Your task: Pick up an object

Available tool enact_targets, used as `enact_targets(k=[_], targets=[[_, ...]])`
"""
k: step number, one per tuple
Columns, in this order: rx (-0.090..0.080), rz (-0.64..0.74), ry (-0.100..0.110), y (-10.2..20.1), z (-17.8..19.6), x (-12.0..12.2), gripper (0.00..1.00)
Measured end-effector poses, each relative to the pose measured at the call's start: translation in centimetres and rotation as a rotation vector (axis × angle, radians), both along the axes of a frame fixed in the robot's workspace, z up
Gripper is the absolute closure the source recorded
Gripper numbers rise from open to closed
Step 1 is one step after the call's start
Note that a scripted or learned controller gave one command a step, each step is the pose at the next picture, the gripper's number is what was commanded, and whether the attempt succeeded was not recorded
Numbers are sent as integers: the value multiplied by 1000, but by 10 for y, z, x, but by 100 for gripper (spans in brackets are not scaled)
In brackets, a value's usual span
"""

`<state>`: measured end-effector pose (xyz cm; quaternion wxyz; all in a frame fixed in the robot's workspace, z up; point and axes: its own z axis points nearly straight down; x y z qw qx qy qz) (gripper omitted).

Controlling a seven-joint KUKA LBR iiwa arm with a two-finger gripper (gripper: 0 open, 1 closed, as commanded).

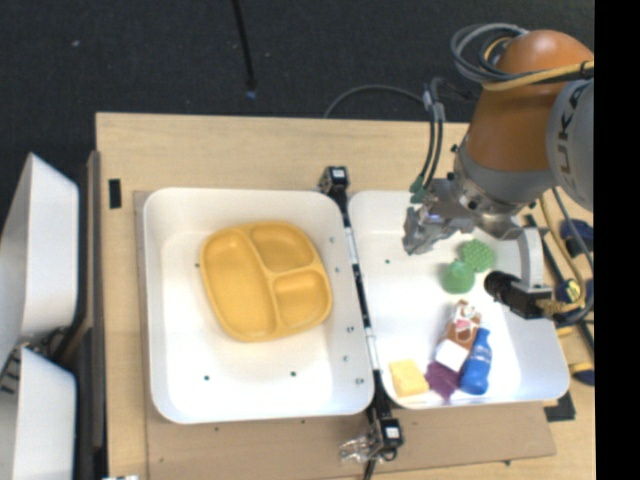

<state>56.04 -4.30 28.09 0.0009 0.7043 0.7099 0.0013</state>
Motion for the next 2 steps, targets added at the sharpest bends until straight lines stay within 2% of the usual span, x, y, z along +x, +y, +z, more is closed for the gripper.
enact_targets(k=[1,2], targets=[[0,0,0,57,1,1,100],[0,0,1,115,-16,12,100]])
